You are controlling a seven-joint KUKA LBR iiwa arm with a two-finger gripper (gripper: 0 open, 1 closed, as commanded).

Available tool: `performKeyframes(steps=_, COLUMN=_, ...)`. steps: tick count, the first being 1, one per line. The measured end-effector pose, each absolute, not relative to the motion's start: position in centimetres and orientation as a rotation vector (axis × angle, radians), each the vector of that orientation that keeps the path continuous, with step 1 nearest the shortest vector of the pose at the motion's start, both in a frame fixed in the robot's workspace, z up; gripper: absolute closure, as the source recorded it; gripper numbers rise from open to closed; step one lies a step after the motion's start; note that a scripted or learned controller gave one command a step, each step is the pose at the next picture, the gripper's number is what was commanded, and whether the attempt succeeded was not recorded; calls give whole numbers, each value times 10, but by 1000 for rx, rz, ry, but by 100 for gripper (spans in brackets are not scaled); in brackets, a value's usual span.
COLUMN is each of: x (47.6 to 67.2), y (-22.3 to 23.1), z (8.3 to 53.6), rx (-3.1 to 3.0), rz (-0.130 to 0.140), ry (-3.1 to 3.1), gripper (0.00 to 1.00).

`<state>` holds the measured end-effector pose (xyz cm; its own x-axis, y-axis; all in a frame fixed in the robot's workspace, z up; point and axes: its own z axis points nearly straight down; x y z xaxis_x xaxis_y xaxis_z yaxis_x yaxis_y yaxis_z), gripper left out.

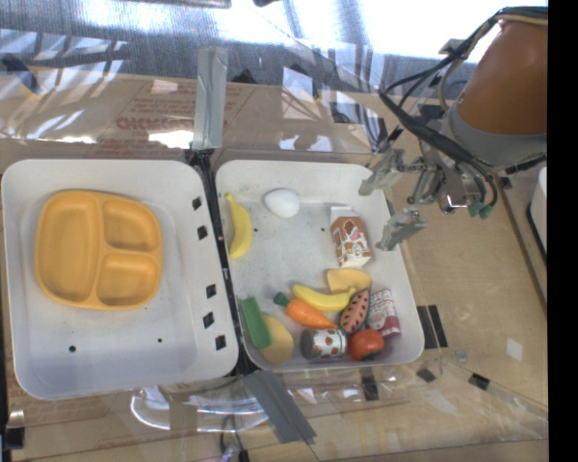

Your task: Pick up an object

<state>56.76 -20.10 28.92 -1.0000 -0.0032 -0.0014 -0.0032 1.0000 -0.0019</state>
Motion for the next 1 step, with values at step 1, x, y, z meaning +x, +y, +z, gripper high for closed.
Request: performKeyframes(steps=1, x=534, y=-208, z=122, rx=160, rz=3, ry=3144, gripper=0)
